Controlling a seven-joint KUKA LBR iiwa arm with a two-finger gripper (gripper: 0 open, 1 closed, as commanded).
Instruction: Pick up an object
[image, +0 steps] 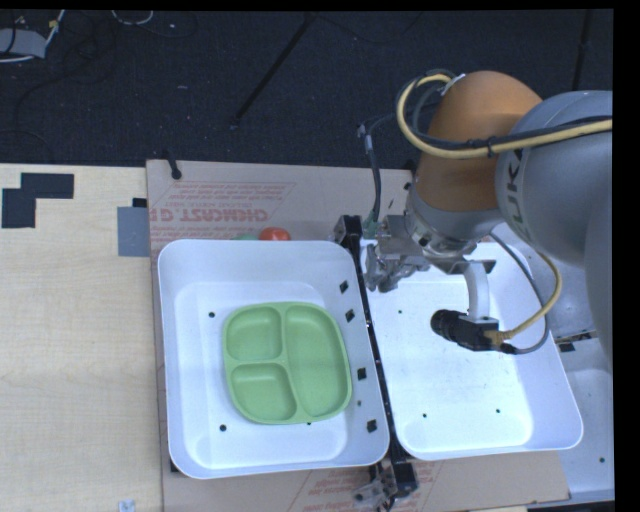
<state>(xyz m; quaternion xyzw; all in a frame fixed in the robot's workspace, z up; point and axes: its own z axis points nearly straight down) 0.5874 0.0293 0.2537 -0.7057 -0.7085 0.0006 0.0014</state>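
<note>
The claw (385, 268) hangs over the right white bin (470, 420); its state I cannot tell. The green divided plastic plate (287, 362) lies flat, so a grab may slip.

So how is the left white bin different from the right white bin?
The left bin holds a green divided plate; the right bin has none. The arm's pincer hangs over the right bin's far corner, not over the left bin. Both are shallow, white and sit side by side.

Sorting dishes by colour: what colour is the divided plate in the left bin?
Light green, clearest in the camera view: divided plate.
</note>
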